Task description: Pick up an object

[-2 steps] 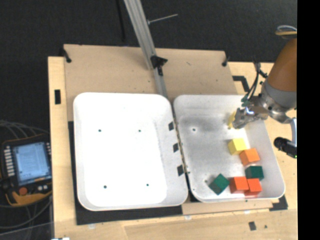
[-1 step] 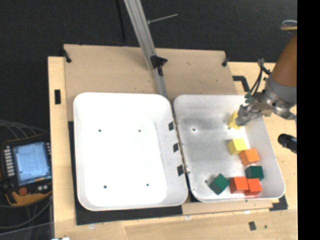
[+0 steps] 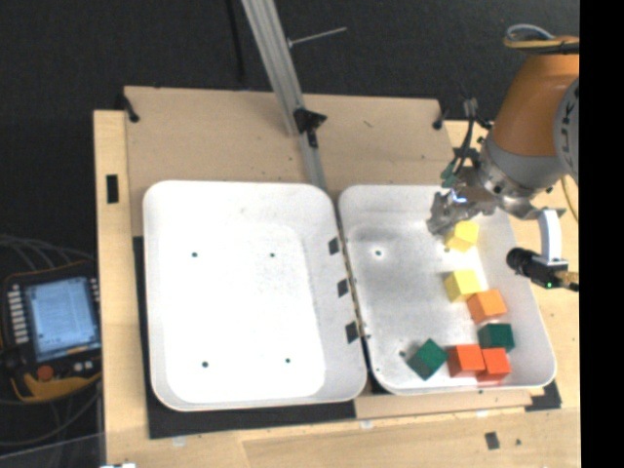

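Below my gripper (image 3: 450, 213) in the right bin (image 3: 390, 291), a yellow block (image 3: 464, 234) sits just beside me, with more blocks (image 3: 475, 331) farther down. Whether my jaws are open or closed, I cannot tell.

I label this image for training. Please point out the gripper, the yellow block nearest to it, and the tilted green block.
gripper (image 3: 448, 213), camera view, between fingertips
yellow block (image 3: 464, 235), camera view, top face
green block (image 3: 426, 358), camera view, top face

A: Gripper (image 3: 450, 213) is low over the right bin (image 3: 390, 291), a yellow block (image 3: 464, 234) touching just below its tip.

B: Further below it, a second yellow block (image 3: 463, 283), then an orange block (image 3: 487, 305) and a green block (image 3: 426, 358).
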You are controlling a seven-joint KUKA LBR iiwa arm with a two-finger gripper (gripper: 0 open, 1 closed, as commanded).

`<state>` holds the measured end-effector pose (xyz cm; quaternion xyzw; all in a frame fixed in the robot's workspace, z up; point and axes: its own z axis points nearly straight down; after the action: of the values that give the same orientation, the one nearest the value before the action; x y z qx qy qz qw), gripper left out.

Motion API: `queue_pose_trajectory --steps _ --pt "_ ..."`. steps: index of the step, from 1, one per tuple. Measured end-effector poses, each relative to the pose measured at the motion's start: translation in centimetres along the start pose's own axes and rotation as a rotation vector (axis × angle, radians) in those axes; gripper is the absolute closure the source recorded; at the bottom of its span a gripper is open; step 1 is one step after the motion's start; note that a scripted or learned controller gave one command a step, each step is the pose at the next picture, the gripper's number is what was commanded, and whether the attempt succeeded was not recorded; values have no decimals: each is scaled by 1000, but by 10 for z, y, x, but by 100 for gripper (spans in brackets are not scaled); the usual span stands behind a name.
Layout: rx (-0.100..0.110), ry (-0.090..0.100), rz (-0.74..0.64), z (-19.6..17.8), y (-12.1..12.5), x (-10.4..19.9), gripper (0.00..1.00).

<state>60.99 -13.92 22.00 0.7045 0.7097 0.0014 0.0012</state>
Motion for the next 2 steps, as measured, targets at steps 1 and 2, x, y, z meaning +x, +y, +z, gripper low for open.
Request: queue_pose_trajectory --steps 1,2 --pt "2 2 -1 -10 2 60 100" --pt "-1 1 -1 -23 7 114 100"
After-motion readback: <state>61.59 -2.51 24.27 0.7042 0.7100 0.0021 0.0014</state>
